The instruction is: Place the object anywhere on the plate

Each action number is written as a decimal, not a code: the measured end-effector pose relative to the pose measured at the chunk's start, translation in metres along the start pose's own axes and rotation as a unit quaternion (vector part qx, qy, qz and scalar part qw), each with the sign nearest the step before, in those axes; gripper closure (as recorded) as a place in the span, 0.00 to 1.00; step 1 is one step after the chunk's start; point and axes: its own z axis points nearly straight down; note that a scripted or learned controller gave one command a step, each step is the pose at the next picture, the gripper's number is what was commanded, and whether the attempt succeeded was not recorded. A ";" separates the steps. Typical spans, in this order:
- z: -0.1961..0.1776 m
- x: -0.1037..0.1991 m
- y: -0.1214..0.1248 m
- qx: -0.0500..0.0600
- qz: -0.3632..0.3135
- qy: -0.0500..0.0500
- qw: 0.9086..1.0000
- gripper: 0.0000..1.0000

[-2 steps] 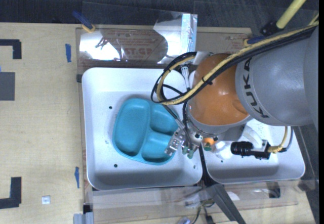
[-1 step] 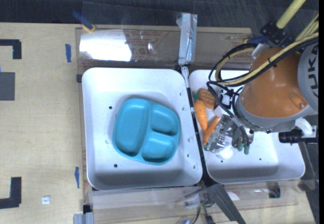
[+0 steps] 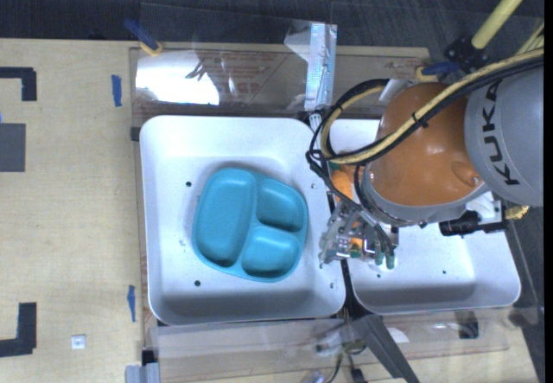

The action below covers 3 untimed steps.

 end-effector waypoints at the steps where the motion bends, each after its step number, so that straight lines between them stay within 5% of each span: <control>1: -0.051 0.008 0.074 -0.001 -0.080 -0.001 0.997 1.00; 2: 0.059 0.043 0.146 0.000 -0.057 0.003 0.998 1.00; 3: -0.032 0.017 0.071 0.000 -0.066 -0.003 0.998 1.00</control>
